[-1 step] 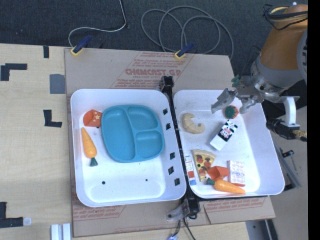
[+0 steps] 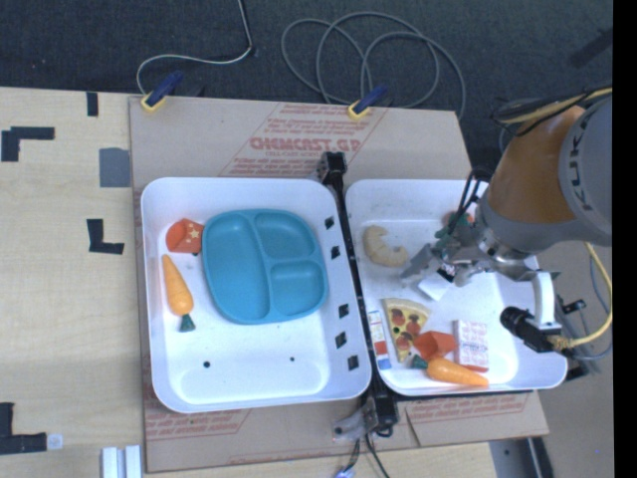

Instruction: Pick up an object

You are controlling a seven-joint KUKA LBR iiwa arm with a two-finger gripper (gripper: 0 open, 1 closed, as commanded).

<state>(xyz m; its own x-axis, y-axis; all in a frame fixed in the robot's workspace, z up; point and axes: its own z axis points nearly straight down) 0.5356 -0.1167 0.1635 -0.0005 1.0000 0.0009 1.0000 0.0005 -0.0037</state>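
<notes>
Tool: the tool (image 2: 445, 264) is hanging low over the middle of the right bin (image 2: 518, 371), dark metal fingers splayed apart, gripping nothing.
Arm: the grey arm (image 2: 542, 182), smooth and rounded with a broad orange band, is reaching in from the bin's right edge.
Under the tool: a small flat white piece (image 2: 432, 289) is lying just below the fingertips; contact is impossible to judge.
Nearest object: a pale beige, curved bread-like piece (image 2: 384, 248) is sitting just left of the tool, near the bin's left wall.
Front of right bin: a pizza slice (image 2: 405, 324) with red dots, a red-and-white packet (image 2: 471, 344) and a glossy orange carrot (image 2: 457, 371) are clustering toward the front edge.
Left bin: the left bin (image 2: 249, 376) is carrying a blue, sectioned plastic plate (image 2: 265, 266), with a red tomato-like piece (image 2: 184, 234) and a second carrot (image 2: 178, 287) at its left edge.
Bench: both bins are resting on brown cardboard (image 2: 289, 137) on the wooden bench (image 2: 60, 297).
</notes>
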